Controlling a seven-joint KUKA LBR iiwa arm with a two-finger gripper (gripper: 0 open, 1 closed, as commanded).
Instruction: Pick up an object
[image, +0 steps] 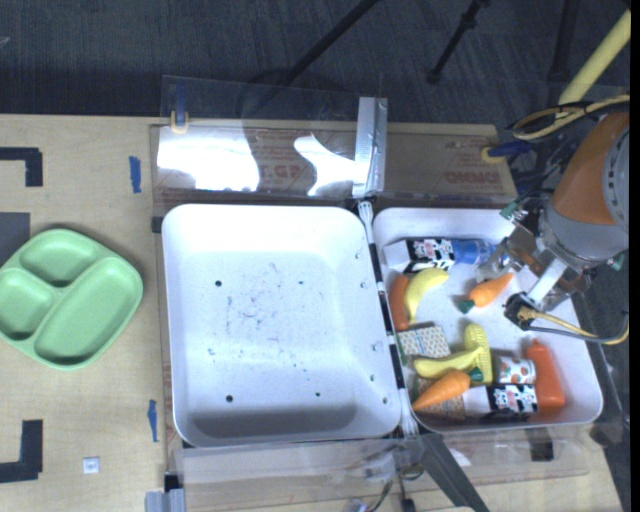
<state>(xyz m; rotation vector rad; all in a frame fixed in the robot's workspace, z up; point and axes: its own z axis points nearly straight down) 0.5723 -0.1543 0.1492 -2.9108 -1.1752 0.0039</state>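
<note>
The right bin (585, 405) holds a jumble of toy food. A small orange carrot (489, 291) lies near its middle right, just below my gripper (507, 262), which hangs over the bin's upper right part. I cannot tell whether the carrot is touched or held. A yellow banana (424, 285) and a cow-patterned carton (430, 250) lie to the left of the gripper. A bigger carrot (441, 389), a second cow-patterned carton (514, 397) and an orange bottle (549, 376) sit along the front.
The left bin (270, 310) stands beside the right one, with a shared wall between them. A green divided plate (66, 296) rests on the bench at the far left. A clear panel (260, 150) stands behind the left bin.
</note>
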